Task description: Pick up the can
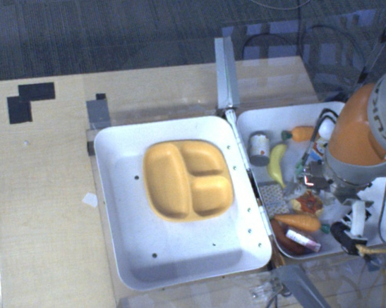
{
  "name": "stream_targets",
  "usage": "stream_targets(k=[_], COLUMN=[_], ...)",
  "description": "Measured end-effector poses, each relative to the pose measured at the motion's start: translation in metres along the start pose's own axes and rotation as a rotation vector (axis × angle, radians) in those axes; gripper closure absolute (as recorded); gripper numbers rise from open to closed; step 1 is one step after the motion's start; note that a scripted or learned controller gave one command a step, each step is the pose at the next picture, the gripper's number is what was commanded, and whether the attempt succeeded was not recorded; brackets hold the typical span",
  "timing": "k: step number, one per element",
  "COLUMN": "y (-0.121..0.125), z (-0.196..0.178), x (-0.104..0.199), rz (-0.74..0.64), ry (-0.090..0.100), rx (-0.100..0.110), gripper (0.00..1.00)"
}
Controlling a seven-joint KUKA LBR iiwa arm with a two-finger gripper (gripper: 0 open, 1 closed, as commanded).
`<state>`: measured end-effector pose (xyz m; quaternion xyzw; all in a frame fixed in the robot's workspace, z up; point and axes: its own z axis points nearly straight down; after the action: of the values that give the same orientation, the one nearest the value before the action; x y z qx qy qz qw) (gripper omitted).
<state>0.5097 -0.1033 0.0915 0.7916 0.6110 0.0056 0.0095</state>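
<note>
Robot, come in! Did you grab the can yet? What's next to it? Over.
Arm over right bin; gripper low among clutter, grip unclear. Can lying free, far-left corner of that bin. Banana right beside it.

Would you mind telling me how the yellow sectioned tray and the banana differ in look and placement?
The yellow tray is broad, squarish and split into compartments; the banana is slim and curved. The tray lies alone in the left bin, while the banana sits among clutter in the right bin, just below the can. The tray is a duller mustard yellow, the banana brighter.
</note>
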Motion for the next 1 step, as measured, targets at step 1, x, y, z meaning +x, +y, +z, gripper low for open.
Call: stream_targets(k=[1], y=[-0.0014], z=[0.0015], x=[-0.0511], rz=[0.04], ry=[0.003], rx=[0.005], gripper=[0.0])
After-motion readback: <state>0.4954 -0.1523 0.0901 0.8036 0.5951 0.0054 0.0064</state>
